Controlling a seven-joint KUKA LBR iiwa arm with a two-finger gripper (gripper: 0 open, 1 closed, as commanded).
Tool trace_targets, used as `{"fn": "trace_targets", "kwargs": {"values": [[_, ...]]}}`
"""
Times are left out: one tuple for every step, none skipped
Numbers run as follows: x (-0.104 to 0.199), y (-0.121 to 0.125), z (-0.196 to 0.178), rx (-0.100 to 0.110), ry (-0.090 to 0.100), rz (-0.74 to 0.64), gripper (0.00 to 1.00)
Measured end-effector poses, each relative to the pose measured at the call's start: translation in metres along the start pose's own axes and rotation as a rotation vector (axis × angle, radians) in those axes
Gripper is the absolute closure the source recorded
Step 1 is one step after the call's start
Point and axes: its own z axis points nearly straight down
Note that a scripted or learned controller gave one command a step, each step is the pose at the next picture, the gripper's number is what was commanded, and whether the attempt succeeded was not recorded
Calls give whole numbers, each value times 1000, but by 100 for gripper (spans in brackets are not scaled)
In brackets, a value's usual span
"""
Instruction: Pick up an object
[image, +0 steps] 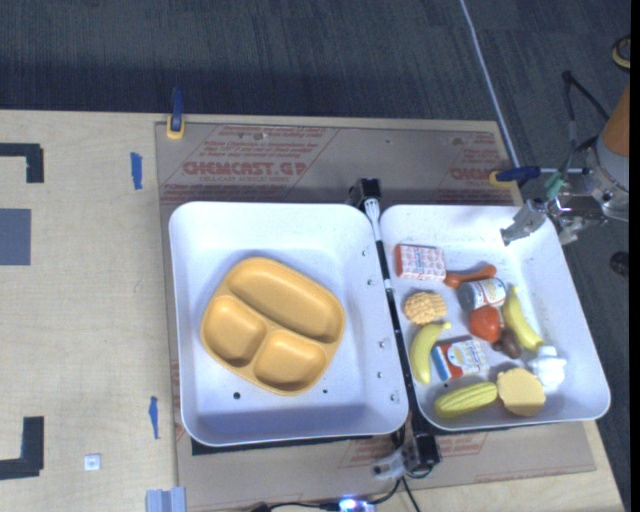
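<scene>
Claw (540, 212) hovers over right bin (585, 330) far corner, finger state indeterminable, holding nothing visible; nearest target, small carton (421, 262), looks light, stiff—grip across its flat sides.

One fixed camera above the bench (90, 300) — looking down aslant; both bins (190, 230) framed.

Dk grey carpet floor (300, 50) behind light wood bench (80, 330) w/ blue tape.
</scene>
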Motion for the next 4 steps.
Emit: {"fn": "trace_targets", "kwargs": {"values": [[-9,-91,113,-2,7,-4,0],[-12,-91,103,-4,0,-1,100],[54,-144,26,1,1,-1,100],[128,-144,22,0,1,-1,100]]}}
